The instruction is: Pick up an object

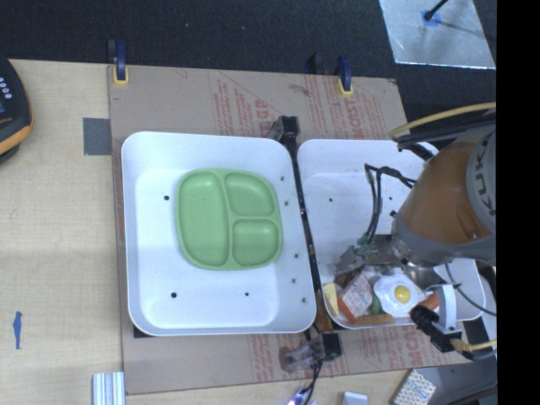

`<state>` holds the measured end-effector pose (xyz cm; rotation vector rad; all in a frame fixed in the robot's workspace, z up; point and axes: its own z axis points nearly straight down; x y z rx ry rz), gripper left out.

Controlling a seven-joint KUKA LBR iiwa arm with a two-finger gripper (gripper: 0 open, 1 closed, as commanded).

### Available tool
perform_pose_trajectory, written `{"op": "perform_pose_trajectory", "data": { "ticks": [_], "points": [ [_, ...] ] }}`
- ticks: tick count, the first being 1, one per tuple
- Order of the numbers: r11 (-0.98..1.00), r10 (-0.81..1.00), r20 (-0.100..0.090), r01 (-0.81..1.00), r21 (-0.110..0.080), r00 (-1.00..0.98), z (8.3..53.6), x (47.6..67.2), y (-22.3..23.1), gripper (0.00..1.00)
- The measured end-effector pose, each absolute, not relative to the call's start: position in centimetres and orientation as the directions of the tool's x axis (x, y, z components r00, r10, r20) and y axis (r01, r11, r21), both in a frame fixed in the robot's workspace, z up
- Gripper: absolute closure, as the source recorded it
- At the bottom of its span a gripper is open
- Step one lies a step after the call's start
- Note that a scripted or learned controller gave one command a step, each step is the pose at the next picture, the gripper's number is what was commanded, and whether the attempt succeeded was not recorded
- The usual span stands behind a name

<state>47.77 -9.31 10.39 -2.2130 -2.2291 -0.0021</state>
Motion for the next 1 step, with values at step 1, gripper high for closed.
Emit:
{"op": "perform_pose_trajectory", "data": {
  "ticks": [1],
  "points": [
    [0.009,1.000,0.000,1.000,-0.001,-0.009,11.41,47.76,-9.40,1.00]
  ]
}}
